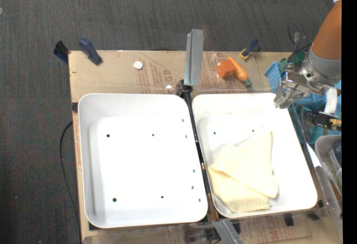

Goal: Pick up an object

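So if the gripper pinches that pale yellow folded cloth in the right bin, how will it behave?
The pale yellow folded cloth probably goes floppy: it lies flat in overlapping layers. A pinch on the top layer would likely unfold and drape it. Pushed, it should bunch up on the right white bin, not roll.

**Even overhead light, soft focus**

Light falls evenly from above. The two white bins are bright, close to washed out along their rims, with faint shadows inside their walls. The dark carpet stays dim. The folded cloth casts a thin shadow. Detail is slightly soft and grainy throughout.
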`<state>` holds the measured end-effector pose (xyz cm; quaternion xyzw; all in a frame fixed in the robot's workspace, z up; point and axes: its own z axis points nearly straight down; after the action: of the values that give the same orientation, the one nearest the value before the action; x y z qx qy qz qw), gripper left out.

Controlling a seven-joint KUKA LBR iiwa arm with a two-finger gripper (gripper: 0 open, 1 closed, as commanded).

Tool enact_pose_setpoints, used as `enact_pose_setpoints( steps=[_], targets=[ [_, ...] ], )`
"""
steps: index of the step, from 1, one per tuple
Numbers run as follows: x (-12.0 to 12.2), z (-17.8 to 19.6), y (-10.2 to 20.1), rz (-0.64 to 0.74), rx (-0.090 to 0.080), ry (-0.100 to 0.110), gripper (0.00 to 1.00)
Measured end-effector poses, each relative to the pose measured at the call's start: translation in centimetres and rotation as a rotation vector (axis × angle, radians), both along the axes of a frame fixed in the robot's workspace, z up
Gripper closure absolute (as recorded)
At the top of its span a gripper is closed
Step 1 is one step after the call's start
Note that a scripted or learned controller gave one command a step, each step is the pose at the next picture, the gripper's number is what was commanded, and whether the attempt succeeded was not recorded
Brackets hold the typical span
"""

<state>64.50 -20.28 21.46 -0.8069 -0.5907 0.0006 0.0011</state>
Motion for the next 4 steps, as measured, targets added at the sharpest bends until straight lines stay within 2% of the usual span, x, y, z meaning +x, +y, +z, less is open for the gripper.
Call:
enact_pose_setpoints(
  steps=[1, 2, 3, 4],
  targets=[
    [0.0, -12.7, -0.1, -0.013, 0.0, -0.001, 1.0],
    [-0.1, -12.5, 0.2, -0.118, 0.001, 0.001, 1.0],
    [0.0, -12.4, 0.6, -0.114, 0.005, 0.001, 0.0],
    [-1.7, -3.0, 0.0, -0.095, 0.0, -0.001, 0.0]
  ],
)
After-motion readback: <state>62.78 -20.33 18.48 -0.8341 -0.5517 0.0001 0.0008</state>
